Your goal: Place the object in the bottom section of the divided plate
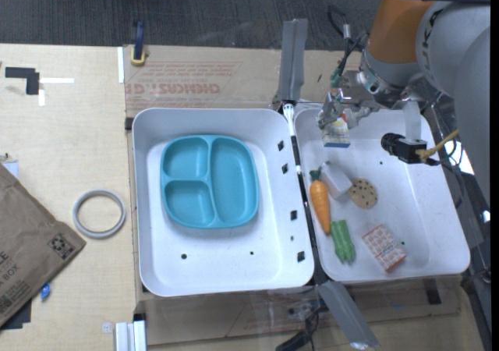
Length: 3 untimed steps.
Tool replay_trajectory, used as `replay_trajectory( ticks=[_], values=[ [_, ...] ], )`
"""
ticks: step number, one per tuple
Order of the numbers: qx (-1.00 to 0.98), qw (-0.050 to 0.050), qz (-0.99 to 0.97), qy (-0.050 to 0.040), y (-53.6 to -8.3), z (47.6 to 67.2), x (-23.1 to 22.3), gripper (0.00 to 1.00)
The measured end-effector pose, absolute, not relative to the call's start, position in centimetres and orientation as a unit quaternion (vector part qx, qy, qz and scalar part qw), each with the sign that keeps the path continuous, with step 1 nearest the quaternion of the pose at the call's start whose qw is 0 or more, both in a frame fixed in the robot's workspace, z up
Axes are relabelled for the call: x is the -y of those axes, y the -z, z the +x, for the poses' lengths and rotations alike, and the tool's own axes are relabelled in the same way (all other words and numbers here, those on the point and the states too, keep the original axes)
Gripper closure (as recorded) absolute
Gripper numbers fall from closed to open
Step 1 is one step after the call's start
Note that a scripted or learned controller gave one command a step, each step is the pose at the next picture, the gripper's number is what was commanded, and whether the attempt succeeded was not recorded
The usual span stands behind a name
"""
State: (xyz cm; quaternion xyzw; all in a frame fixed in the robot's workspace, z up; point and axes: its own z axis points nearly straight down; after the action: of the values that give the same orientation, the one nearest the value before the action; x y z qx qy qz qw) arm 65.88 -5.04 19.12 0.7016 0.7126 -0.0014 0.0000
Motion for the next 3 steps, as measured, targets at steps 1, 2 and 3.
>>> replay_trajectory(
  ticks=[1,2,3],
  values=[
    [-0.729,-0.001,0.685,0.0013,-21.2,63.7,-5.1,1.00],
    [-0.691,-0.001,0.723,0.0024,-15.8,59.6,-10.7,1.00],
    [-0.691,-0.001,0.723,0.0021,-15.9,59.7,-10.7,0.00]
  ],
)
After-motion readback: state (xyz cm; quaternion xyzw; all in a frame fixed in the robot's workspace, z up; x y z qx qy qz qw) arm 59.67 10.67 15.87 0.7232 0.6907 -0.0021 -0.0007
